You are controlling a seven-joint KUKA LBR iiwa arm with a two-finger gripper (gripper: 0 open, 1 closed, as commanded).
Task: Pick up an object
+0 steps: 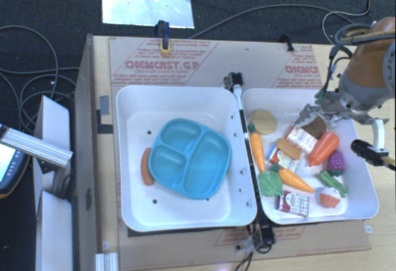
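A: Where does the gripper [317,114] sit?

B: Over the back of the right bin [365,202], low above the crowded toys. Whether it is open or closed I cannot tell; wrist and cabling blur that part. Nothing visibly sits in it, so I call nothing held.

A: Which object suits best?

B: My guess is the orange bottle [323,148], or the striped box [301,138], both just below the tool. The box touches its neighbours, so a descent there risks clipping two things at once.

A: And the easier options?

B: The tan disc [263,120] lies apart at the bin's back left, with bare floor around it. It looks flat, though, so it may be hard to grip. The carrot [257,150] runs along the divider, too near the wall.

A: So how to do it well?

B: Come straight down over one item's middle, closing across its narrow side. The left bin [133,103] holds a blue tray [189,157] and a sausage [146,166], well apart from the arm.
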